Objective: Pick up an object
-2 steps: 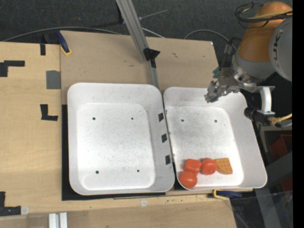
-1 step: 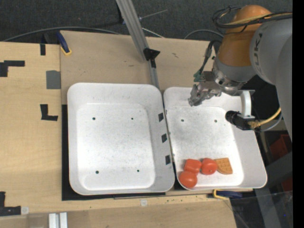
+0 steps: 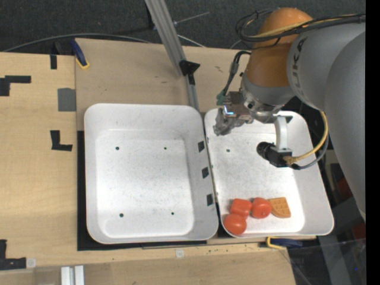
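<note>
Three red tomato-like pieces (image 3: 244,212) lie bunched at the near end of the right bin (image 3: 297,159), with an orange cracker-like piece (image 3: 279,206) touching them on the right. My gripper (image 3: 224,123) hangs over the far left corner of that bin, well away from the pieces. Nothing shows between its fingertips.
The left bin (image 3: 98,159) stands beside the right one, with black clips along their shared edge. A grey metal pole (image 3: 172,40) slants in from the top toward the bins' far junction. A black cable fitting (image 3: 270,153) hangs off the wrist over the right bin.
</note>
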`<action>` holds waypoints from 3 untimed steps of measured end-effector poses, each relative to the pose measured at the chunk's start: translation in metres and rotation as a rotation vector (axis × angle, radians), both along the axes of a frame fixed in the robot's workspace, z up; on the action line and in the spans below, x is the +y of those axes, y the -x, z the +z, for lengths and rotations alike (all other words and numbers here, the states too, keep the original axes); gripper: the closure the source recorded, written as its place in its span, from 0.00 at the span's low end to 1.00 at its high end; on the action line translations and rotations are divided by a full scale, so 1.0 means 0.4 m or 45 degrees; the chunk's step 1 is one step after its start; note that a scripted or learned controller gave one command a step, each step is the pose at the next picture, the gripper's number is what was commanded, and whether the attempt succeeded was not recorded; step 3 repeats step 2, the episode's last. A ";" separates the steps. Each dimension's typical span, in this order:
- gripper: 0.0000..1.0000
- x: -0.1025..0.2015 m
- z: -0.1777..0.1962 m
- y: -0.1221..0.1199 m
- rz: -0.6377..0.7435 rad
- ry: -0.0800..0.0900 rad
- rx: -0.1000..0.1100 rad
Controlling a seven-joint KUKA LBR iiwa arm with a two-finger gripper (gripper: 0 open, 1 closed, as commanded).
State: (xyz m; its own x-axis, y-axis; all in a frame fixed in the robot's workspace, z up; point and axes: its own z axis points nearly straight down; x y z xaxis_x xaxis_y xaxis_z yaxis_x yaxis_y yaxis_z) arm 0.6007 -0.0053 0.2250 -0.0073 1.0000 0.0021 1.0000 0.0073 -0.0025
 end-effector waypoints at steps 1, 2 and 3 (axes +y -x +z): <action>1.00 0.125 -0.024 -0.009 -0.001 0.002 0.000; 1.00 0.261 -0.033 -0.032 0.000 0.001 -0.001; 1.00 0.261 -0.033 -0.032 0.000 0.001 -0.001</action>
